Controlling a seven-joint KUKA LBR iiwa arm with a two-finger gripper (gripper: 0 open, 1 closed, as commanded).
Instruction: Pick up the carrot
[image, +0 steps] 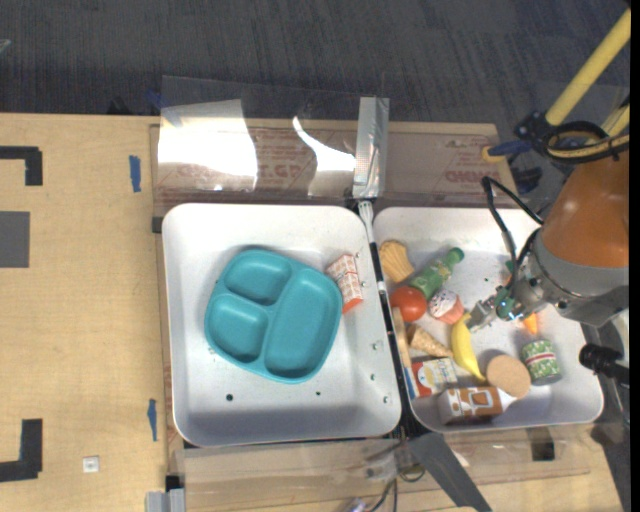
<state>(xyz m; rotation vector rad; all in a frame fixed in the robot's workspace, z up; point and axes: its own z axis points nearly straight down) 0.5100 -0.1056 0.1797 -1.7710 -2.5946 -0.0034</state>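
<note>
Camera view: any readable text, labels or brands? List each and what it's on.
None reads clearly.
Cardboard panel behind the bins: red print, too blurred.
Small carton in the left bin: print too small.
Brown carton and green can in the right bin: labels unreadable.

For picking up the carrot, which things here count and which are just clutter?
Job:
carrot, an orange bit partly hidden beside the gripper in the right bin.

Lying about:
teal plate and small carton in the left bin; banana, tomato, green bottle, green can.
</note>
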